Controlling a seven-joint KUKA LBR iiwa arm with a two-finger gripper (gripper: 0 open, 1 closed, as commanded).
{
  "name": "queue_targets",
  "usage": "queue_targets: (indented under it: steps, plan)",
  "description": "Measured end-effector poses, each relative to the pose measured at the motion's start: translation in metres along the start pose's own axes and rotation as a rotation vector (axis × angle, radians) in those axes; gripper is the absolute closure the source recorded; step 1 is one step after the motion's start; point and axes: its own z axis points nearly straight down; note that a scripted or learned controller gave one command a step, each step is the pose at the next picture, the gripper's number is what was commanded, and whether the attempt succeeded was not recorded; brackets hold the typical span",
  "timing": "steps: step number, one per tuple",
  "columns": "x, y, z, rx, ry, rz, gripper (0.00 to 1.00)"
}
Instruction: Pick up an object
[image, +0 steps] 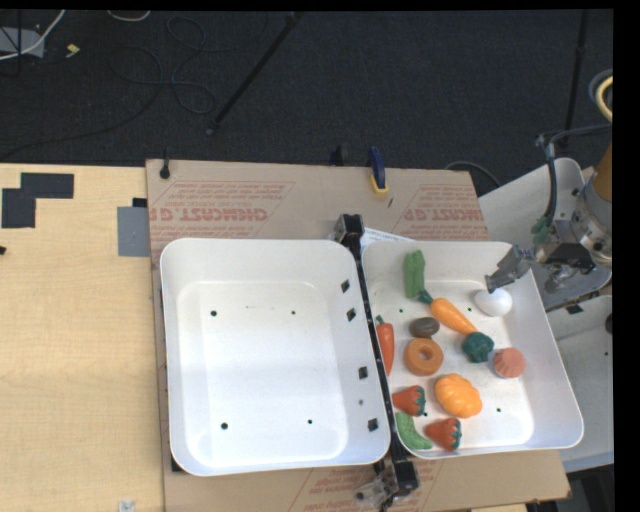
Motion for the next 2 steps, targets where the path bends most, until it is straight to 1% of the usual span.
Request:
queue_targets:
  steps: [1, 2]
  plan:
    - [0.057, -0.007, 0.119, 0.006, 0.003, -0.003, 0.0]
    - [0.093, 0.054, 0.197, -0.007, -0.004, -0.002, 0.0]
